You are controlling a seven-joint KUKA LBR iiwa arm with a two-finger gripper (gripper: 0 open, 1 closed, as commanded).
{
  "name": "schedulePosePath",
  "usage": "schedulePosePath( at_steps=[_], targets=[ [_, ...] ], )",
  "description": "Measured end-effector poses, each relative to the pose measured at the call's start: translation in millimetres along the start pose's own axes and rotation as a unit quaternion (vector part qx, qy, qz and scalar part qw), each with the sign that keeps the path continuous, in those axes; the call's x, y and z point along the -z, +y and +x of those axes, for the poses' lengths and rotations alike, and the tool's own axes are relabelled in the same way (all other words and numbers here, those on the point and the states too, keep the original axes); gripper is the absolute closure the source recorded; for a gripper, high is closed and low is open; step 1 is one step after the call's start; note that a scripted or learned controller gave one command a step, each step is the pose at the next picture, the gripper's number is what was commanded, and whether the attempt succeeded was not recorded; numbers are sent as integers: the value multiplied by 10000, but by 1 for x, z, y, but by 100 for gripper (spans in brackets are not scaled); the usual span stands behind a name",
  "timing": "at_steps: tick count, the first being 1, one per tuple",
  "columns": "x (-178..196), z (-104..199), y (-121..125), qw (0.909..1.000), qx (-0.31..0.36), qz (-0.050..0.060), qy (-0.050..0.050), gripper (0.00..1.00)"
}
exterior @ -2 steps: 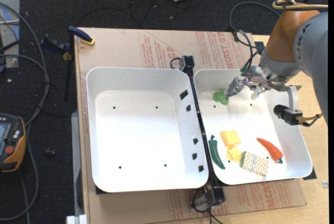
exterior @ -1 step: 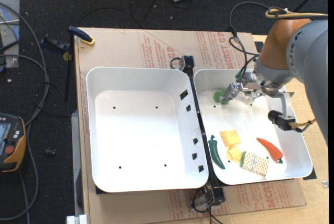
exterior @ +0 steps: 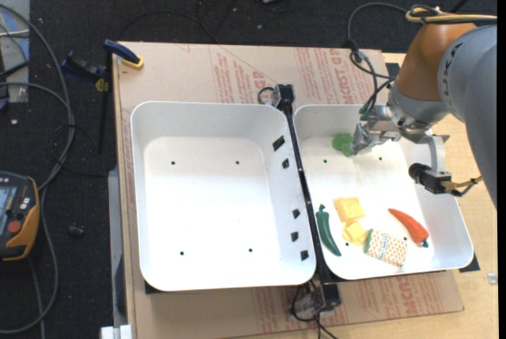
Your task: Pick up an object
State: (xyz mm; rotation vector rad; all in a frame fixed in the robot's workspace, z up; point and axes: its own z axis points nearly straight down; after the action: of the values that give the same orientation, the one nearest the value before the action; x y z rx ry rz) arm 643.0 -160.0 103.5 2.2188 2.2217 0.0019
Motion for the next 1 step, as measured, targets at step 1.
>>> schedulePosePath(
  at_steps=[1],
  targets=[
    [44, 1, 6, 10000, -4, -10, -2, 100]
  ],
)
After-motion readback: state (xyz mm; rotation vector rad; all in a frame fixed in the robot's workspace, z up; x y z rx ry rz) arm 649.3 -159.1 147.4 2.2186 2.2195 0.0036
